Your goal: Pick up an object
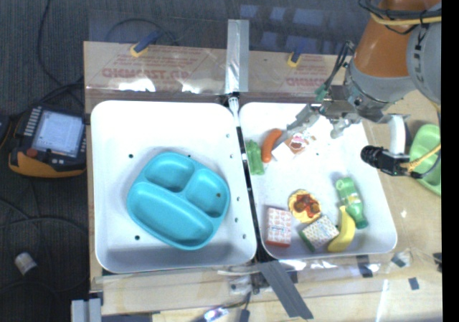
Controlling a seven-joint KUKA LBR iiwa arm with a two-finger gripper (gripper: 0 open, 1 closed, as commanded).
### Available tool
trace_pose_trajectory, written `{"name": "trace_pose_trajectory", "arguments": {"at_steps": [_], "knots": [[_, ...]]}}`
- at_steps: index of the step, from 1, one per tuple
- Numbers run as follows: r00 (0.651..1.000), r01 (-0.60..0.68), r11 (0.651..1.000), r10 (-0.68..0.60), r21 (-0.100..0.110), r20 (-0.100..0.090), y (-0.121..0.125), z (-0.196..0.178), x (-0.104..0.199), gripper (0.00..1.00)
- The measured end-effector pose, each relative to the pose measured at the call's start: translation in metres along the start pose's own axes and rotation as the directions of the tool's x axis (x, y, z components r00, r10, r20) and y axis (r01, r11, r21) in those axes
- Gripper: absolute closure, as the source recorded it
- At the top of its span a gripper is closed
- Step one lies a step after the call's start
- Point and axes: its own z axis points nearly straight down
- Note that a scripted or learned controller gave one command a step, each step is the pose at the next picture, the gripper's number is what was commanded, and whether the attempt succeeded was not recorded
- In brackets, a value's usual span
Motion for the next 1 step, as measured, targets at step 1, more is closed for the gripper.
{"name": "trace_pose_trajectory", "arguments": {"at_steps": [1], "knots": [[0.999, 0.041, 0.999, -0.041, 0.002, 0.001, -0.1116, 0.0476, -0.0645, 0.0]]}}
